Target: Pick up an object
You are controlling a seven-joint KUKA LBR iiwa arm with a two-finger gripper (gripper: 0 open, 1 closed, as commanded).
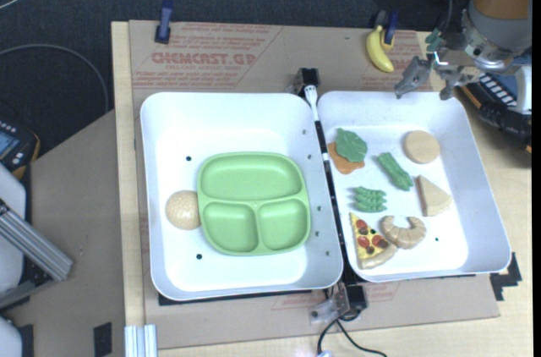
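Camera view: the pincer [425, 74] hangs spread wide and holding nothing above the far edge of the right bin [482, 194], apparently staged over the toy foods, the round cracker [420, 147] lying nearest.

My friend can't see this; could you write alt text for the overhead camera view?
A robot gripper hovers open above the right white bin of toy foods, including a pizza slice and croissant. The left bin holds a green divided tray.
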